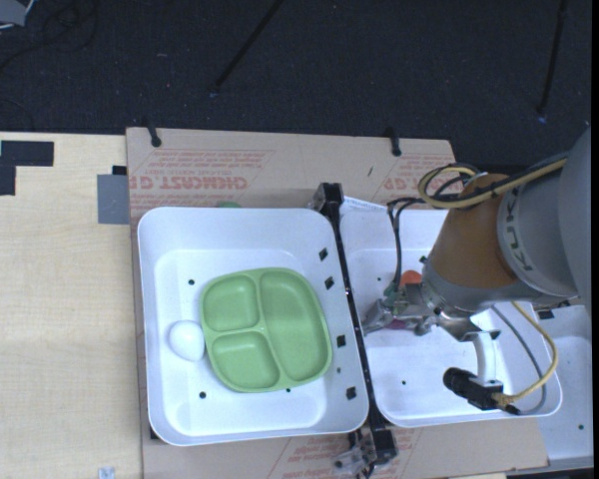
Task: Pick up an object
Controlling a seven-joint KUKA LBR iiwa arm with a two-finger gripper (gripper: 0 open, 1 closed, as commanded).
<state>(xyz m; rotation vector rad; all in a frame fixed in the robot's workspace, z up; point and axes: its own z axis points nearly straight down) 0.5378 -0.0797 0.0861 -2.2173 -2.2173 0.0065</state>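
Observation:
A green divided plate (265, 329) lies flat in the left bin (160, 267). A small white egg-shaped thing (187, 340) rests against the plate's left edge. My gripper (391, 310) is low in the right bin (419, 407), close to its left wall, with the grey and orange arm above it hiding much of that bin's floor. A small orange-red thing (411, 277) shows just above the gripper, touching its outline. Whether the gripper grips it is hidden from me.
A black divider (344, 307) runs between the two bins, right beside the gripper. Cardboard (280, 168) lies under both bins, and the wooden bench top (50, 297) extends to the left. Bare white floor shows in the right bin's lower left part.

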